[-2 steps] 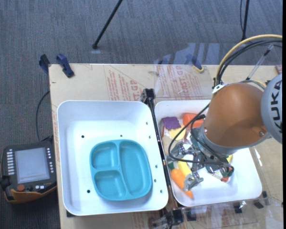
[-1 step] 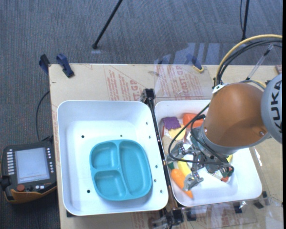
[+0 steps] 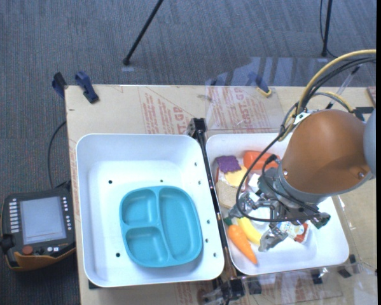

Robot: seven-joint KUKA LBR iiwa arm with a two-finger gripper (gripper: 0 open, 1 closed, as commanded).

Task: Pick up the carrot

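Right bin (image 3: 333, 256) corner: carrot (image 3: 242, 243) (near wall)

carrot (image 3: 242, 243) crowded by yellow toy (image 3: 249, 228) (touching), bin wall (image 3: 223, 234) alongside

Even, bright overhead light — soft shadows, the white bins (image 3: 88, 170) perhaps slightly overexposed.

- The two shallow white plastic bins (image 3: 88, 170) looked smooth, faintly glossy.
- The turquoise three-compartment plastic tray (image 3: 159, 226) was smooth, satin.
- The small orange toy carrot (image 3: 242, 243) looked like matt plastic.
- The brown printed cardboard sheet (image 3: 158, 107) appeared dull.
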